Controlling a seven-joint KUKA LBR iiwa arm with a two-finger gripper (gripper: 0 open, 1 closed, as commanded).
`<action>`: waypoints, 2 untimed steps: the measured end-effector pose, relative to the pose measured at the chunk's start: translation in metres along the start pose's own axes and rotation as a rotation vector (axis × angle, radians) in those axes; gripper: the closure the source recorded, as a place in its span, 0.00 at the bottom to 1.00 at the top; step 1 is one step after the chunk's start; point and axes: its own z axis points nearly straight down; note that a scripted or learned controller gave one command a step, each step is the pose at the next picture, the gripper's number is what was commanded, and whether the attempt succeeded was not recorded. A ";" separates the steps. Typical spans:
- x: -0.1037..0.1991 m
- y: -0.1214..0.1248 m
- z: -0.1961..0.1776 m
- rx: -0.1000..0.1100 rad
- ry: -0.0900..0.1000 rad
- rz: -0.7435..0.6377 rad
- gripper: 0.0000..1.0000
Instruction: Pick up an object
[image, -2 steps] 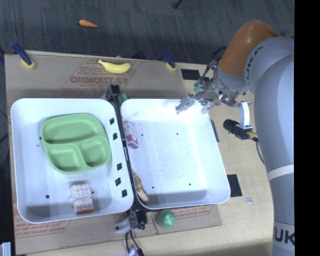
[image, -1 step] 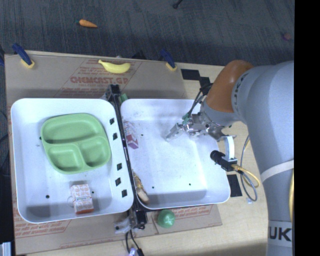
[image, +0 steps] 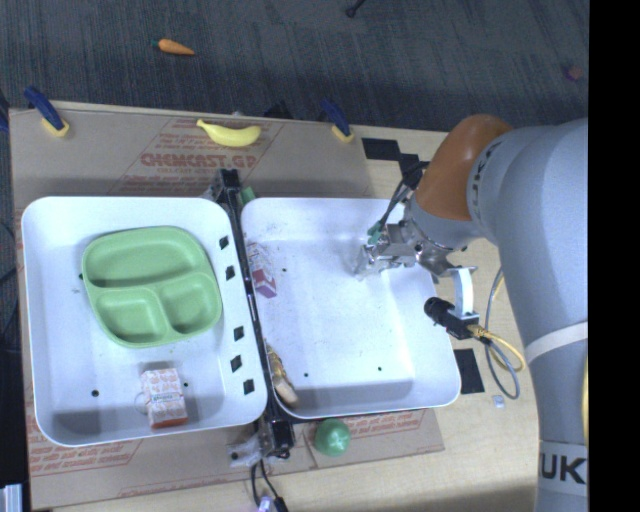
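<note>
My gripper (image: 368, 262) hangs over the upper right part of the right bin (image: 340, 330), its metal fingers pointing down toward the bin floor. A small red and white packet (image: 262, 272) lies against the right bin's left wall, well to the left of the gripper. A tan object (image: 281, 383) rests at that bin's lower left corner. In the left bin (image: 50, 330) sit a green divided tray (image: 152, 285) and a small wrapped snack box (image: 163, 396).
A yellow banana (image: 229, 131) lies on the cardboard behind the bins. A green ball (image: 332, 437) sits on the bench in front of the right bin. An orange item (image: 176, 46) lies on the floor beyond. The arm's grey body fills the right side.
</note>
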 end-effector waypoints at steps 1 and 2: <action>0.017 -0.078 -0.132 -0.005 -0.001 0.006 1.00; 0.000 -0.043 -0.144 -0.003 0.000 0.003 1.00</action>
